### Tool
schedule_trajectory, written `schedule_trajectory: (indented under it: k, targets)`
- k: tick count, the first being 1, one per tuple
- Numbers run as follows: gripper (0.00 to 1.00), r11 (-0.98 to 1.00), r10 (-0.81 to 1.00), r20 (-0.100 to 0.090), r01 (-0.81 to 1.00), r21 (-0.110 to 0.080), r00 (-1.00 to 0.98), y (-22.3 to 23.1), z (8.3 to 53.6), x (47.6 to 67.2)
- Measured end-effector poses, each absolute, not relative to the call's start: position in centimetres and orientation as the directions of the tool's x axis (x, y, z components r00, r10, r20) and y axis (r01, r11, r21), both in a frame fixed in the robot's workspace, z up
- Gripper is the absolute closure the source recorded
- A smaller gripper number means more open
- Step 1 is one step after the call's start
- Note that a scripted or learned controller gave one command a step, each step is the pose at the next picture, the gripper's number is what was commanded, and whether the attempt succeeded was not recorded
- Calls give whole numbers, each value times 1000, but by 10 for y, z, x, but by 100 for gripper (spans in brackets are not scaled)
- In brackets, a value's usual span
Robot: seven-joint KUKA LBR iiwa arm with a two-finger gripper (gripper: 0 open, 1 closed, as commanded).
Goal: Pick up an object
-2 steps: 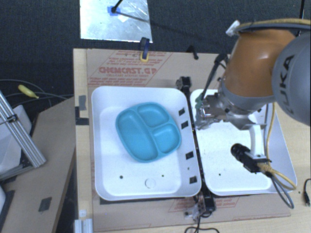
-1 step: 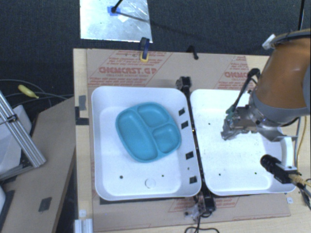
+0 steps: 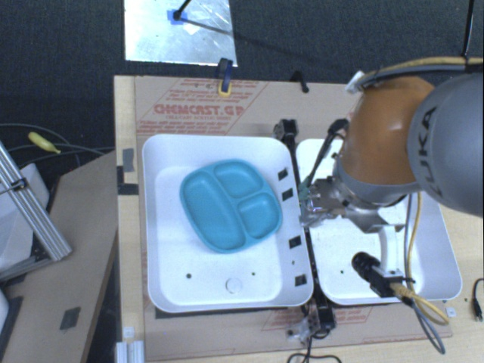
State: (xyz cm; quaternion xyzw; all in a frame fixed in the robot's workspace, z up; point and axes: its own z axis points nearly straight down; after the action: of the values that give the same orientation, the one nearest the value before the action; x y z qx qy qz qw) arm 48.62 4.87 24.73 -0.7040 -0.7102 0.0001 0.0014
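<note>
In the left bin (image 3: 162,225) a blue divided plate (image 3: 231,204) lies flat, likely light, stiff and slick, best pinched at its raised rim, while over the right bin (image 3: 446,278) the end effector (image 3: 311,209) hangs, its grip state impossible to tell.

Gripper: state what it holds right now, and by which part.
It cannot be told. The gripper sits at the right bin's left edge, hidden under the arm's wrist. The blue divided plate lies untouched in the left bin.
</note>
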Motion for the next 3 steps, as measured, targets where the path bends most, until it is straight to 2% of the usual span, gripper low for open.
schedule_trajectory:
  k: [1,2,3]
  targets:
    - [100,10,1000,2,1000,-4,-10,114,213,485]
    - [100,-9,1000,-4,1000,2,9,10,219,496]
    - [100,7,1000,2,1000,-3,-7,60,184,486]
